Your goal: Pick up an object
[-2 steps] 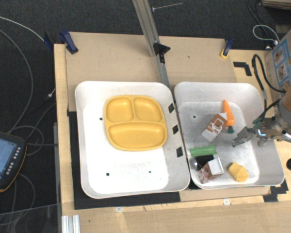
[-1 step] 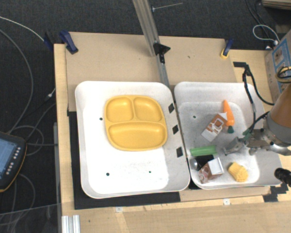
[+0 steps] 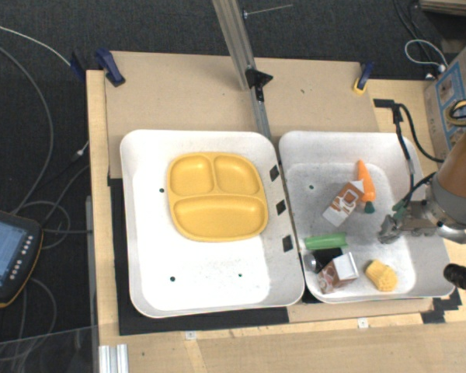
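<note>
My jaws, state unreadable, sit low at frame right in the right-hand white bin (image 3: pixel 295 158), near the yellow knobbly toy (image 3: pixel 381 275); descending here risks pinching bare floor.

Divided plate (image 3: pixel 216 196) in left bin (image 3: pixel 144 231).

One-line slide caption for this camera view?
Gripper low over the right bin beside toy food; yellow divided plate sits in the left bin.

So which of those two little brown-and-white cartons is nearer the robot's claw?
The upper carton, lying next to the orange carrot, is nearer the gripper. The lower carton sits at the bin's front edge beside the yellow corn.
</note>
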